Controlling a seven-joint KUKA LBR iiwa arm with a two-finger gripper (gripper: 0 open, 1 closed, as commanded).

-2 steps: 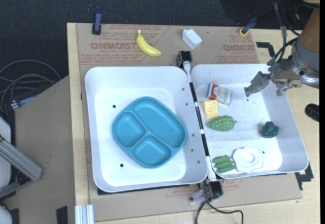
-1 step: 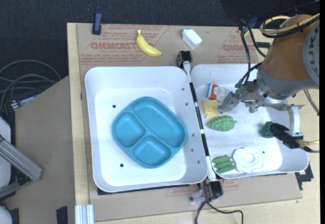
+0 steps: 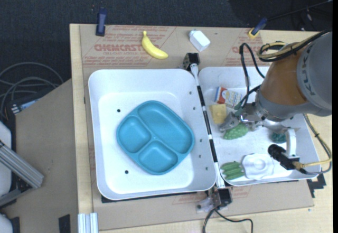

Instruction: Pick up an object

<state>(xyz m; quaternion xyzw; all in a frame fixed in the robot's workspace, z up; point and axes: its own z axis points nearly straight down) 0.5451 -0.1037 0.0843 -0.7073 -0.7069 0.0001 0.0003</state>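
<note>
Here the tool (image 3: 236, 120) touches a bumpy green object (image 3: 235, 132).

The blue divided plate (image 3: 153, 136) looks like smooth, slightly glossy plastic. Both white bins (image 3: 105, 94) look like smooth matt plastic. The worktop (image 3: 84, 137) is pale wood-like board topped with printed brown cardboard (image 3: 121, 47). The banana (image 3: 153, 47) looks glossy.

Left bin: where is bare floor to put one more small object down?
Bare white floor rings the blue tray inside the left bin: widest along the far wall and the near-left corner. The right bin is crowded, with the claw over a green item.
</note>
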